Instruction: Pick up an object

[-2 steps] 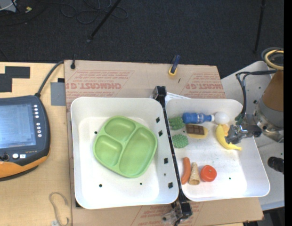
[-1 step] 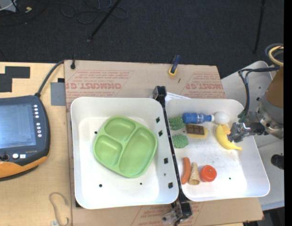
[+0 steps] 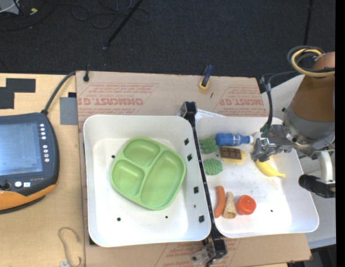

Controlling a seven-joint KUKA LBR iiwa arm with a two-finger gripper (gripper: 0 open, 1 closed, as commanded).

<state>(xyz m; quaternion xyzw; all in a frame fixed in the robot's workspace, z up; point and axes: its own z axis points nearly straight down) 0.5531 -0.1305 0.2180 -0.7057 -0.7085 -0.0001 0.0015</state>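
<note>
my pincer (image 3: 264, 151) over right bin (image 3: 306, 218), just above banana (image 3: 270, 168), finger state unclear, green plate (image 3: 148, 173) in left bin (image 3: 100, 216)

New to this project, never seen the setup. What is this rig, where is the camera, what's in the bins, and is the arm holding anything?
One fixed camera looks down at a slant on a bench with two shallow white bins. The grey and orange shape at the right is a robot arm; its two-finger gripper is low over the right bin, just above a yellow banana. I cannot tell whether it is open or shut, and nothing is visibly held.

The left bin holds a green divided plate. The right bin also has a blue bottle, a brown bar, two green knobbly pieces, a carrot, a cone and a red tomato. The control tablet lies at far left.
</note>
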